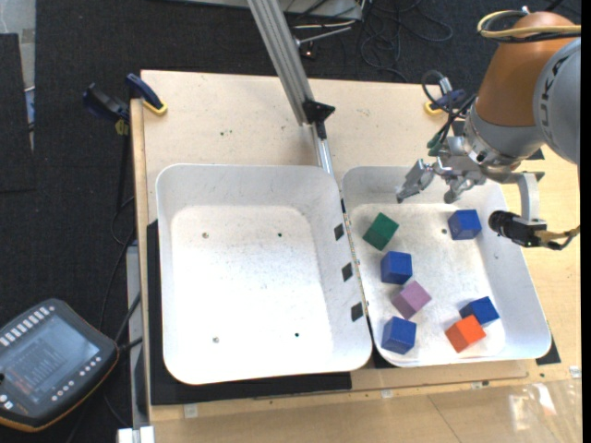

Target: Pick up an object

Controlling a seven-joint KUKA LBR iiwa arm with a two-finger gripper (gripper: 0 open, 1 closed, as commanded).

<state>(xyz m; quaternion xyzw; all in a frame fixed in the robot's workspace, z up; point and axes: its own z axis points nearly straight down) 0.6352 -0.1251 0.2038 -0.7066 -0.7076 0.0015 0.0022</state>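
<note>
A pale desk (231, 109) is seen from above at a slant, with two shallow white bins set side by side on it. The left bin (175, 247) is the larger. The right bin (526, 293) holds seven small blocks. A green block (380, 230) lies at its far left, tilted. Near of it sits a blue block (396, 267), then a purple block (412, 297), then another blue block (399, 334) at the near left. At the near right, an orange block (464, 332) touches a blue block (480, 310). A last blue block (464, 224) lies alone at the far right.

The arm (522, 81), grey with an orange band, is seen reaching in from the right. The jaws (434, 185) are spread wide over the far edge of the right bin, with nothing between them. They hang between the green block and the far-right blue block, touching neither.

A metal pole (282, 44) slants across the far desk. A handheld screen (46, 363) lies at the near left, off the desk.
</note>
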